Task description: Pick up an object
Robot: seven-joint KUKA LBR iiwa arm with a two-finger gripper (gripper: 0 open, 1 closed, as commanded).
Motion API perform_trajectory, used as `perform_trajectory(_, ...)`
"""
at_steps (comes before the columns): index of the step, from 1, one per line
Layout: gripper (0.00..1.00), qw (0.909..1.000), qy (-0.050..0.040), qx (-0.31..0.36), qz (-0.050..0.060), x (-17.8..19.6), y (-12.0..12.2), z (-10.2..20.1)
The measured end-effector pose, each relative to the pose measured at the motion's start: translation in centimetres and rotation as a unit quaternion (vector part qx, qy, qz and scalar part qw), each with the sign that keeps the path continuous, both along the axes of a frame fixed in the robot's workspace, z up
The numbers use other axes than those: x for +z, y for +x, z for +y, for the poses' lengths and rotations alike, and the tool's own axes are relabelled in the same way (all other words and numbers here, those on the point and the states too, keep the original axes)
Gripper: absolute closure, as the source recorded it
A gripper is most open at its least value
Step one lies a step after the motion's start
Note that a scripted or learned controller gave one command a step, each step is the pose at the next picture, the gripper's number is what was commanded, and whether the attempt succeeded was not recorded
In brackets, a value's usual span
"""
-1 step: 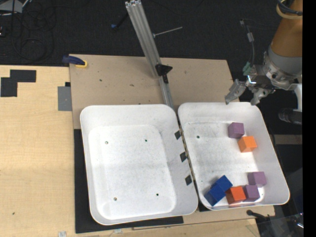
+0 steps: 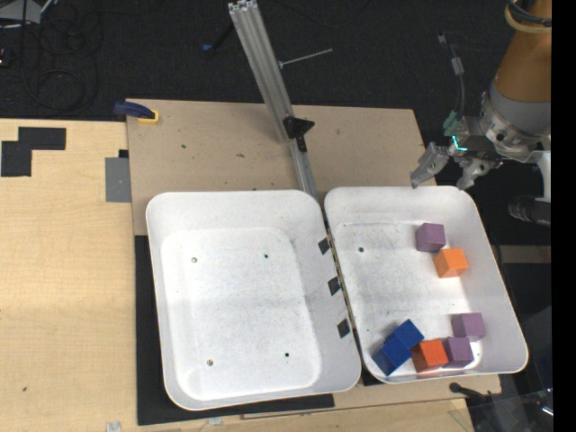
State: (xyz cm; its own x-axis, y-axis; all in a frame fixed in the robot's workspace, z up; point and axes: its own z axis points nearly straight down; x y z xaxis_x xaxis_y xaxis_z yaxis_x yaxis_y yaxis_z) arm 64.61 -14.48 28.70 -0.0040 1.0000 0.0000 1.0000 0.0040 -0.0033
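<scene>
The right bin point(image 2: 378, 214) holds several small blocks. A purple cube point(image 2: 430, 236) and an orange cube point(image 2: 452, 261) lie near its far right side. At its near right corner sit a blue block point(image 2: 399, 346), an orange block point(image 2: 432, 355) and two purple blocks point(image 2: 467, 325) point(image 2: 460, 351). My gripper point(image 2: 446, 169) hangs above the bin's far right rim, beyond the purple cube. Its two grey fingers point(image 2: 427, 166) are spread apart with nothing between them.
The left bin point(image 2: 238, 304) lies beside the right one, joined by black clips point(image 2: 333, 284). A slanted aluminium rail point(image 2: 270, 88) rises behind the bins. A yellow and blue clamp point(image 2: 137, 111) sits at the board's far left corner.
</scene>
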Motion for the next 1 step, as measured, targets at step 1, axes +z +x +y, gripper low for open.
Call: perform_trajectory(1, 0.00, 1.0000, 0.0005, 0.000, 0.002, -4.48, -0.17, 0.54)
